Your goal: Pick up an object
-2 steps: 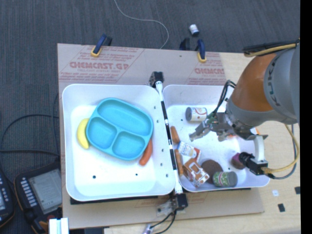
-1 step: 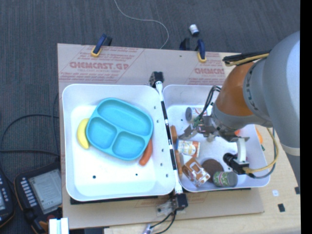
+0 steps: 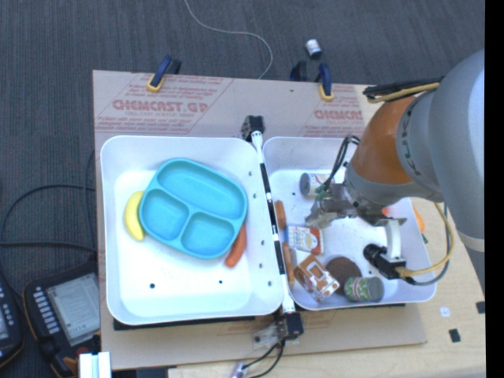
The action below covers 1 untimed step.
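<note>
In the camera view, two shallow white bins are seen side by side on a brown board. In the left bin a blue divided tray is placed at a slant. A yellow banana is laid against the left edge of the tray, and an orange carrot-like piece is found touching its lower right corner.

The right bin is entered by the grey arm from the right, with the orange band above the wrist. The gripper is lowered into the middle of this bin, just above a small white and orange packet. Whether the jaws are open or closed cannot be told, because they are covered by the wrist and by dark cables; no object can be made out between them.

The objects that could be picked are gathered in the right bin. A small grey round piece is seen near the upper left of the bin. A brown and white wrapped item is placed in the lower left part. Beside it a dark brown disc is found, and a can with a green label is laid on its side just to the right of the disc, near the lower rim. A thin orange stick is set along the left wall of the bin.
</note>
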Each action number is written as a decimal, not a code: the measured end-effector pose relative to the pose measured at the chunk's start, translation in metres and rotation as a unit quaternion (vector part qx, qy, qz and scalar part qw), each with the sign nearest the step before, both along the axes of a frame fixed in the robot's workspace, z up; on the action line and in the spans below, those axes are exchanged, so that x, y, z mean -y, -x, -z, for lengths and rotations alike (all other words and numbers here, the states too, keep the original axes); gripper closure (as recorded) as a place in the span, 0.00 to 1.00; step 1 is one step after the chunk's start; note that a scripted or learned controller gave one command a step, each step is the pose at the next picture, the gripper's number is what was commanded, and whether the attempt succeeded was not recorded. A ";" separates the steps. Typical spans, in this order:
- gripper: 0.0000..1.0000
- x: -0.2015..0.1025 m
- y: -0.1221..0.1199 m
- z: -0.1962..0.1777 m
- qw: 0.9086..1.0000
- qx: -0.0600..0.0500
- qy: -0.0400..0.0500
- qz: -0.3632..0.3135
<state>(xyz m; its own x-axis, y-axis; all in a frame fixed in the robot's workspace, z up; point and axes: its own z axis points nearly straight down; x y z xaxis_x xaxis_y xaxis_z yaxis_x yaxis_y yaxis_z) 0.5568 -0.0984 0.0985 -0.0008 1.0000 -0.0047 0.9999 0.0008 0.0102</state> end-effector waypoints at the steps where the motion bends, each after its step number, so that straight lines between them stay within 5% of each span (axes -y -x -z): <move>1: 0.00 0.000 0.000 0.000 1.000 0.000 0.000 0.000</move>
<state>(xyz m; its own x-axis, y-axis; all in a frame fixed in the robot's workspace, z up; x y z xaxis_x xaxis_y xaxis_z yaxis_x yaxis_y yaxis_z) 0.5567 -0.0985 0.0984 -0.0006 1.0000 -0.0051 0.9999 0.0007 0.0103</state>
